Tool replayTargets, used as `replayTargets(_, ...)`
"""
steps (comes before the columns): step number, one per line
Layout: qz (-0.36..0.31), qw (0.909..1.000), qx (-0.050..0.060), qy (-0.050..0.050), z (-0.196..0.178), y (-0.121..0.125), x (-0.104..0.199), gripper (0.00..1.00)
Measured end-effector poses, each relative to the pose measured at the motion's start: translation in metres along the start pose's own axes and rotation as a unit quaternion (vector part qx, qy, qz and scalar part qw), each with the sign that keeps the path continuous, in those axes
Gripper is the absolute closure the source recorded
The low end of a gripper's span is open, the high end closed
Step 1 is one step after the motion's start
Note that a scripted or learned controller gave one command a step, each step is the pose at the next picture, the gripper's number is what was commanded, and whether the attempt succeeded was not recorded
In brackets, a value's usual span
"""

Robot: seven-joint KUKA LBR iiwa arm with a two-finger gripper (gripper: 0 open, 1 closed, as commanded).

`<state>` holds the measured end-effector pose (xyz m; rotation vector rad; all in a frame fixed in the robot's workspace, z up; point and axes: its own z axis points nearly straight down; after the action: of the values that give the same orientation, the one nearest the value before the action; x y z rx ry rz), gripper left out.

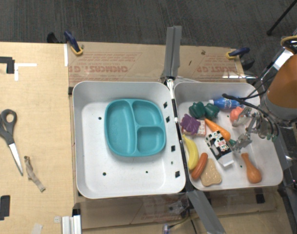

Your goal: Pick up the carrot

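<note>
Two bins [80,145]: side by side
Carrot [217,128]: right bin, among toys
End effector [249,128]: beside carrot, grip state unclear

Position: one fixed camera, mounted above the tabletop [27,130].
Direction: looks down at a slant; dark floor lies along the top edge.
Range: middling; both the left bin [90,184] and the right bin [270,179] fit whole.
Arm side: the arm [285,89] enters from the right.
Shared view: one view, so no overlap.

teal plate [135,128], orange carrot [217,128], yellow banana [190,152], purple grapes [190,124], white bins [85,145].
</note>
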<state>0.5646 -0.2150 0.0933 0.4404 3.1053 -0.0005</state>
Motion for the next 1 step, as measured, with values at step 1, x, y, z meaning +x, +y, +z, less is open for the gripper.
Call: replayTargets(1,0.003,1.0,0.0,0.002,0.001,0.0607,0.0284,0.0)
